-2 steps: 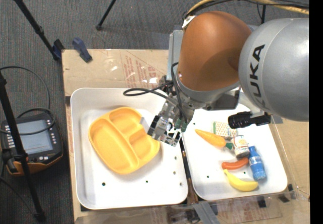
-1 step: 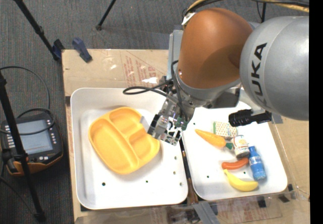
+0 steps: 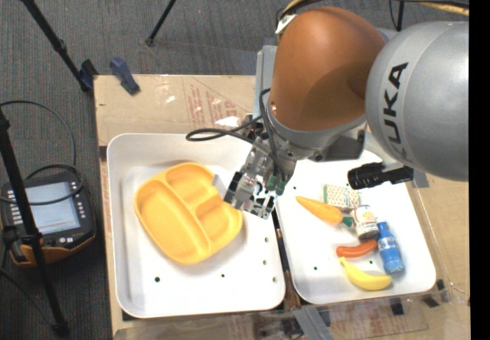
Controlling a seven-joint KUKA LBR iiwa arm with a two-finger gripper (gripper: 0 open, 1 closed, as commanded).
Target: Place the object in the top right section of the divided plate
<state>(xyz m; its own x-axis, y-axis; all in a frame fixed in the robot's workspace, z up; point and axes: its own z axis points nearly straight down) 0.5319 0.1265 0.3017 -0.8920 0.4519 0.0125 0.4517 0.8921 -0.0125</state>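
Observation:
A yellow divided plate lies tilted in the left white bin. My gripper hangs at the plate's right edge, just over the rim nearest the right-hand sections. I cannot make out anything between its fingers. In the right bin lie an orange carrot, a small patterned box, a small jar, a blue bottle, a red sausage-like piece and a yellow banana.
The grey and orange arm covers the back of both bins. A black cable loops over the left bin's far rim. A pendant with a screen sits off the bench at left, beside tripod legs.

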